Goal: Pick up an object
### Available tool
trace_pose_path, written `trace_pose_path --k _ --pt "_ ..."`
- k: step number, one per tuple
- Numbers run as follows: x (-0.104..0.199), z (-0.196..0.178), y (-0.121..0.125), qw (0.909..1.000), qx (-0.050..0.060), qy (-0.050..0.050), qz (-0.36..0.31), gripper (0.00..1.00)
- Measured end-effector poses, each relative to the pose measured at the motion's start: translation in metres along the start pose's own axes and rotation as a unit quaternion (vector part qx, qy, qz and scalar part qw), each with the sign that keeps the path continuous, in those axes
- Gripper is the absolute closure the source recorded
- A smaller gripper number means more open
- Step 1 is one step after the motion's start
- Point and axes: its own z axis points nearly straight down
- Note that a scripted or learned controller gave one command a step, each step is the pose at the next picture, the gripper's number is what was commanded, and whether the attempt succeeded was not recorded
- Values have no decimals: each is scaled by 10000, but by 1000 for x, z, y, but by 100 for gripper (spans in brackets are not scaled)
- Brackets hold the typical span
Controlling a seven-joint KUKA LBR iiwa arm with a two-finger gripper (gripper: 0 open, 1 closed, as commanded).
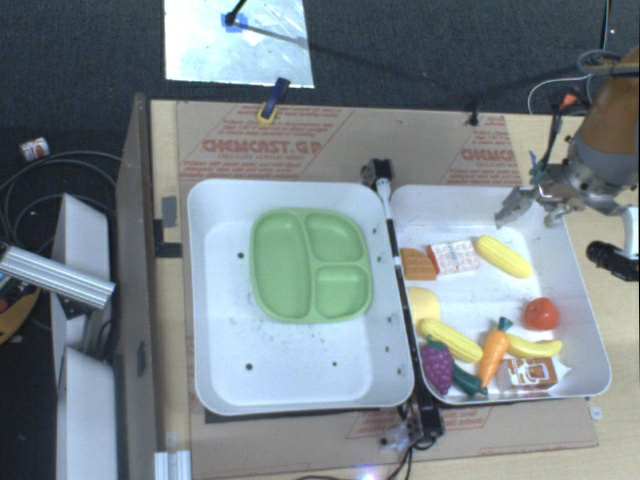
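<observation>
camera view looks down on a tabletop [330, 133] carrying two white bins side by side. starting at the left, the left bin [225, 368] holds a green divided plate [308, 265] lying flat near its middle, and nothing else of note. to its right, the right bin [585, 338] holds a scatter of toy food: a red-and-white packet [452, 257] next to an orange block [418, 263] by the bin's left wall, a corn cob [503, 255] just right of the packet, a pale yellow lemon [422, 303] below them, a second yellow piece [452, 340] lying at a slant, purple grapes [437, 366] near the front corner, a carrot [492, 353] leaning across the middle, a tomato [541, 313] farther right, a banana [533, 347] under it, and a small carton [527, 373] at the front edge.

farthest right, the pincer [522, 206] hangs over the back right part of the right bin, above and a little right of the corn cob. its fingers look spread apart with nothing between them, though they are small and slightly blurred.

as for progress, nothing seems to be lifted yet: every item appears to rest on the bin floor. what looks left is the whole grasp, meaning a descent onto one item, closing on it, and raising it clear. the corn cob lies nearest the pincer and seems the likeliest pick.
</observation>
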Motion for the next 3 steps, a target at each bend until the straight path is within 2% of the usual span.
trace_pose_path --k 1,2,3 --pt "0 49 -9 10000 7 2 14 0" --pt "20 78 -19 10000 -5 0 2 0" --pt "-2 22 -30 10000 -26 -7 23 0"
